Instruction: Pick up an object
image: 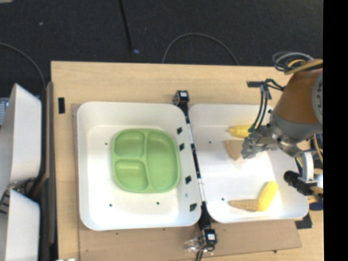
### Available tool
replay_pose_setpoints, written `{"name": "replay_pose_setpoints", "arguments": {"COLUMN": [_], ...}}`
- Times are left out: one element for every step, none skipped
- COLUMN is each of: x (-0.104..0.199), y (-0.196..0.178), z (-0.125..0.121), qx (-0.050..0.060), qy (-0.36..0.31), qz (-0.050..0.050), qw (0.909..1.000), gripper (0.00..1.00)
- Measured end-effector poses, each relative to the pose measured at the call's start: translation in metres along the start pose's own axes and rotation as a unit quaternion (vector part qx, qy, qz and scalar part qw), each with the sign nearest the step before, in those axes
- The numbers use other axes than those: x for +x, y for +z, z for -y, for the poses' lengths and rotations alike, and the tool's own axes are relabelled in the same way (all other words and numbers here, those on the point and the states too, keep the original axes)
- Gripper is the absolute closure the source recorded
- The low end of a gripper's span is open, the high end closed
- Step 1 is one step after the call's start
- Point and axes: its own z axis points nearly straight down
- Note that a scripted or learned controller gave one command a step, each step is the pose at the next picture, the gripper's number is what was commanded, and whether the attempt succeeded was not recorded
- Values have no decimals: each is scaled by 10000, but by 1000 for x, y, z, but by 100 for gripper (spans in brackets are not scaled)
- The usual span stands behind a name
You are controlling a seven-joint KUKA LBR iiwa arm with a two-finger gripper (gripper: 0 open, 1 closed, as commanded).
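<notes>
Nearest the camera, a yellow corn cob (267,195) and a tan cone (244,204) lie untouched at the right bin's (217,162) front edge. Farther back, the gripper (251,145) sits low over a tan wedge (232,149) beside another yellow piece (240,130); nothing is lifted yet, and whether it is apart or together cannot be told. No writing is legible.

The arm (296,105) is reaching into the right bin (217,200), its gripper (248,148) hanging beside a tan cone piece (232,150). A green divided tray (145,160) is lying in the left bin (92,200).
</notes>
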Motion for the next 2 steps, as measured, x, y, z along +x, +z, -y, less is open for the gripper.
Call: {"name": "replay_pose_setpoints", "arguments": {"x": [-2,-3], "y": [-44,-67], "z": [-3,-5], "qx": [3,12], "qy": [-18,-22], "qz": [-3,-6], "qw": [10000,10000], "gripper": [100,100]}}
